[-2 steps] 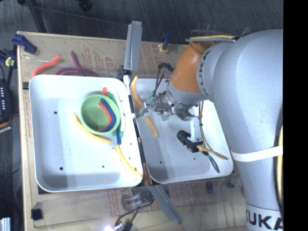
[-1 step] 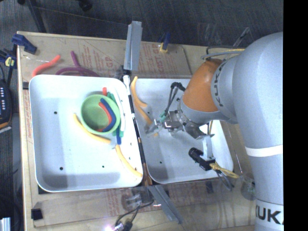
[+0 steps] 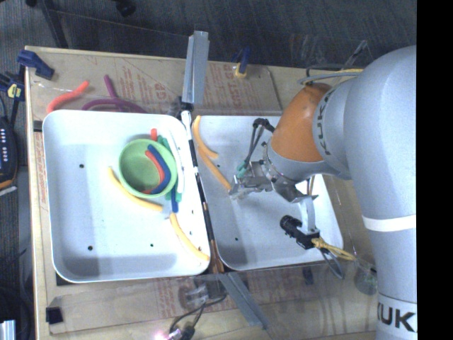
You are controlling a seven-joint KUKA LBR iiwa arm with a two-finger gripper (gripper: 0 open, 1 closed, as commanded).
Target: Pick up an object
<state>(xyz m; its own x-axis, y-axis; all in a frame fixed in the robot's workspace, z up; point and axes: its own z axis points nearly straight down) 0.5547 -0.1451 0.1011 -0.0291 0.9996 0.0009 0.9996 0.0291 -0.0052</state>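
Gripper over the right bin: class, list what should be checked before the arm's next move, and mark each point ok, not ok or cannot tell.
1. Gripper is above the right bin: ok.
2. Something is between its fingers: cannot tell, the wrist hides them.
3. A target is near: ok, the yellow strip lies just left of the gripper.
4. The green bowl sits in the left bin, out of the arm's way: ok.
5. The divider between the bins is clear of the gripper: ok.

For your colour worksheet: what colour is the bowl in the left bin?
Green bowl, seen in the camera view.
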